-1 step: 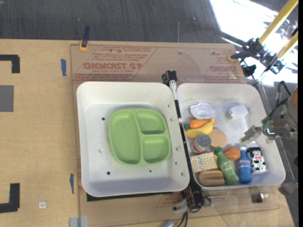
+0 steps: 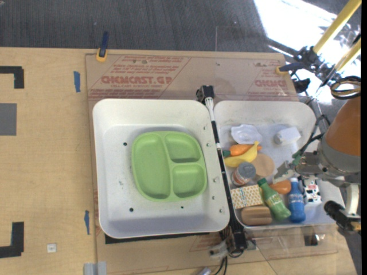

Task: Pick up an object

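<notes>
The fingers (image 2: pixel 293 166) hang over the right bin (image 2: pixel 312 114), at its right side, on the grey wrist below the orange band (image 2: pixel 348 132). Whether they are apart or together cannot be told, and nothing shows between them.

The things to pick all lie in this bin. Just below and left of the fingers is a small orange piece (image 2: pixel 281 186). Just below them stands a blue bottle (image 2: pixel 296 203), and a green bottle (image 2: pixel 274 200) lies tilted beside it on the left, the 2 touching. A black-and-white cube (image 2: pixel 311 193) sits right of the blue bottle, below the wrist. Just left of the fingers lies a tan disc (image 2: pixel 266 165), and a round tin (image 2: pixel 246 172) rests against its left edge.

Further left, near the bin's left wall, a banana (image 2: pixel 239 160) lies with an orange carrot (image 2: pixel 245 150) on top of it. Below and left of the fingers, past the green bottle, are a checked box (image 2: pixel 246 197) and a brown loaf (image 2: pixel 256 215) at the bin's near wall. Above the fingers, toward the far wall, lie a white lump (image 2: pixel 287 135) and, to its left, a crumpled white wrap (image 2: pixel 245 133).

Well left of the fingers, past the black rail (image 2: pixel 213 132) between the bins, the left bin (image 2: pixel 109 153) holds a green plate (image 2: pixel 169 165) with 3 compartments. Both bins rest on the desk (image 2: pixel 46 153).
</notes>
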Action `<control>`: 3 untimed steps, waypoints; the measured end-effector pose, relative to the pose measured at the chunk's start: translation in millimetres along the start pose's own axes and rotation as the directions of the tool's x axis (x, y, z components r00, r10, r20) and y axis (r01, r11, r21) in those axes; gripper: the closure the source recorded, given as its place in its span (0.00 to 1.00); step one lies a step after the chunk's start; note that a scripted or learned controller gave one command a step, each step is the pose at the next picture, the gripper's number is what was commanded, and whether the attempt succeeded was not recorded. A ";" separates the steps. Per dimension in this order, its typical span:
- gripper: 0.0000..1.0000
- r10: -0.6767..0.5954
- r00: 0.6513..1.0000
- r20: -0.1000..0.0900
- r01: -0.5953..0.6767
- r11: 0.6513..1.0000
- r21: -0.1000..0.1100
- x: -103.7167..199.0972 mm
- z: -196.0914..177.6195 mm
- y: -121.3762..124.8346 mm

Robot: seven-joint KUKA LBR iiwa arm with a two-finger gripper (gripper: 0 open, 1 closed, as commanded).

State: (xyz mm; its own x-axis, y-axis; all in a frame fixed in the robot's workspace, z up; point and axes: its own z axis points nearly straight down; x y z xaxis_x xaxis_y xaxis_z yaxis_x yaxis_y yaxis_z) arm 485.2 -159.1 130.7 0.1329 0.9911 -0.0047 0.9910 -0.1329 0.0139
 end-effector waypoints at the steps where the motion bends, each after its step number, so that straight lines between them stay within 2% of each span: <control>1: 0.00 0.105 0.995 -0.003 -0.105 0.994 -0.013 52.9 38.8 -4.8; 2: 1.00 0.103 0.995 -0.007 -0.103 0.994 -0.023 55.4 25.8 -0.6; 3: 1.00 -0.083 0.997 -0.007 0.083 0.996 0.011 127.3 -54.6 33.2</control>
